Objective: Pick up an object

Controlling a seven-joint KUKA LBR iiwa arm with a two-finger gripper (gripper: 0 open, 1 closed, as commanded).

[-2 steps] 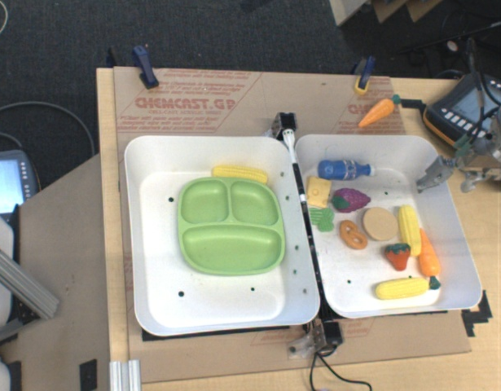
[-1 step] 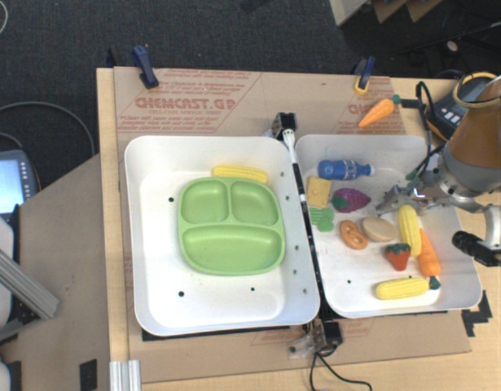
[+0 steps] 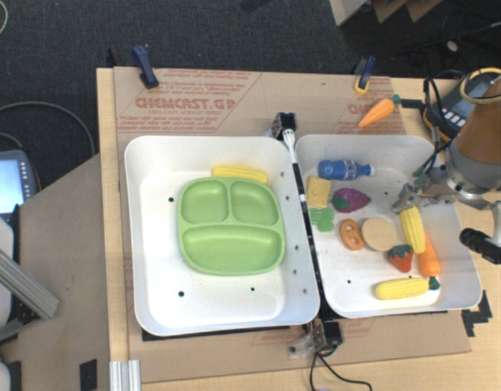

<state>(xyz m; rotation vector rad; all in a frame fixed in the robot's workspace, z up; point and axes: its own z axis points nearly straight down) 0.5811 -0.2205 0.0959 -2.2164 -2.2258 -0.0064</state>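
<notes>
grey arm with orange band point(image 3: 478, 149) cut off at right edge, gripper fingers point(image 3: 413, 195) too blurred to read, orange toy carrot point(image 3: 429, 261) partly hidden under yellow corn cob point(image 3: 412, 229)

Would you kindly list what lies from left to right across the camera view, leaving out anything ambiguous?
Green plate → blue bottle → round cookie → upright corn cob → gripper.

The gripper point(image 3: 415, 195) hangs low over the right bin point(image 3: 462, 300), just above a yellow corn cob point(image 3: 412, 229) lying beside a carrot point(image 3: 429, 261). Over in the left bin point(image 3: 144, 218), a green divided plate point(image 3: 231, 226) sits with another corn cob point(image 3: 239, 173) at its far edge.
</notes>
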